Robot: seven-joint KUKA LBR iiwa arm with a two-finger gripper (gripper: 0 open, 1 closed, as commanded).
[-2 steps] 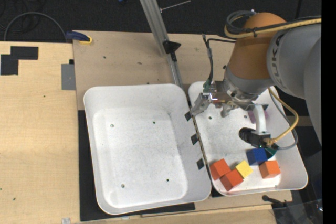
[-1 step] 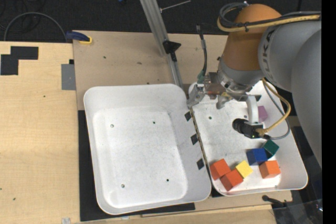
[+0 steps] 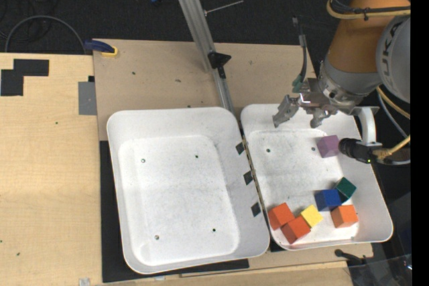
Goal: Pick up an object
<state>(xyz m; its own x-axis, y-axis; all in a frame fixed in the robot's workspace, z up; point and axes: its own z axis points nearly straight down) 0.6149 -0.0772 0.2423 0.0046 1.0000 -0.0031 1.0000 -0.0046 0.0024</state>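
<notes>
Grey arm (image 3: 395, 57) — orange band, looped cables, metal hand (image 3: 301, 116).

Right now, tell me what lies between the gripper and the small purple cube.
In the camera view, bare speckled floor of the right white bin separates the gripper from the small purple cube.

The gripper (image 3: 300, 114) hangs open over the right bin's (image 3: 281, 164) far edge. A purple block (image 3: 328, 145) lies near that bin's right edge; six coloured blocks (image 3: 315, 214) cluster along its near edge.
</notes>
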